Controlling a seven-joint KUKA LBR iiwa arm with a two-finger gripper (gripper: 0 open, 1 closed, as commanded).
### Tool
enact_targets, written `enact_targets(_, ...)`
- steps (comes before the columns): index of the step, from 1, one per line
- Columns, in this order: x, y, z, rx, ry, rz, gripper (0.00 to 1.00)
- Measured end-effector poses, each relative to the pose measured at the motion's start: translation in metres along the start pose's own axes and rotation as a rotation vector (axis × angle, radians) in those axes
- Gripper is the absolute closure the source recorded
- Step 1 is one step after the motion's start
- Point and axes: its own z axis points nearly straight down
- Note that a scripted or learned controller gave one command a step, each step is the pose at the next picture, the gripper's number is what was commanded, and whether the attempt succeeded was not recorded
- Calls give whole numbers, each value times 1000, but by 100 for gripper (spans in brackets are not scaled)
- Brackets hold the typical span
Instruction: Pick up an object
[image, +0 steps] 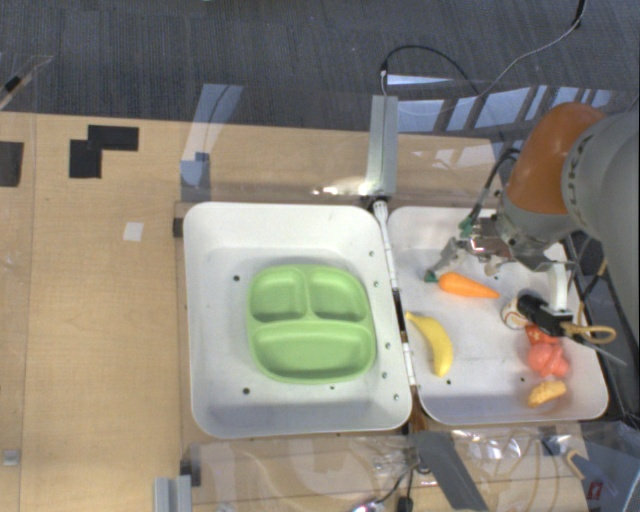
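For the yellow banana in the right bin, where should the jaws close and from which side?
Across the middle of the curved yellow toy banana, coming straight down from above: it lies flat on the right white bin, long axis running near-to-far, with open floor on both sides.

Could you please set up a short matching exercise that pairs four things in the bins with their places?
Things:
1. green divided plate
2. carrot
3. banana
4. pink toy

Places:
A. right bin, near its left wall
B. middle of the left bin
C. right bin, near its right edge
D. right bin, just below the gripper

Pairs: 1-B, 2-D, 3-A, 4-C
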Motion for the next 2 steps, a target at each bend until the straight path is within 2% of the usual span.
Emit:
enact_targets(1, 12, -50, 20, -4, 0, 31, 0)
enact_targets(2, 14, -47, 8, -12, 2, 31, 100)
